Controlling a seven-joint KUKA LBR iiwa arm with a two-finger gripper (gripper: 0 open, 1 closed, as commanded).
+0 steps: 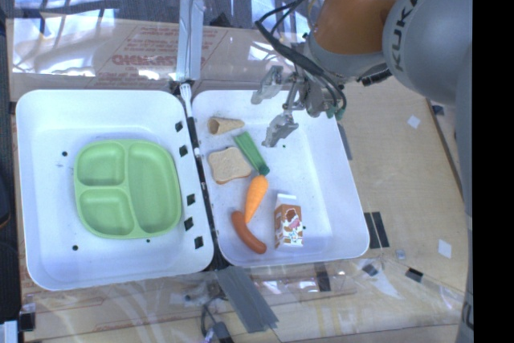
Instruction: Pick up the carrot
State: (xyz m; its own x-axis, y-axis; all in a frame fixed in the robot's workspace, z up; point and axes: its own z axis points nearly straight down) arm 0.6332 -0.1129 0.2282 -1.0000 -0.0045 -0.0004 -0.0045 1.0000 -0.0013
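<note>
Two white bins sit side by side: the left bin (32,173) holds one green divided plate (127,188), and the right bin (341,197) holds one bread slice (229,165), one bread wedge (226,124), one green block (251,153), one sausage (248,231), one juice carton (288,224) and one carrot (255,198). The carrot lies mid-bin between block and sausage, its long axis running steeply toward the near edge, down and slightly left of my gripper (275,115), which hangs over the bin's far part with fingers spread and nothing held

The carrot (255,197) is a small orange toy one with a green top, lying flat and tilted in the right bin (341,197). Green end points toward the bin's far-left corner, orange tip toward its near edge.
</note>
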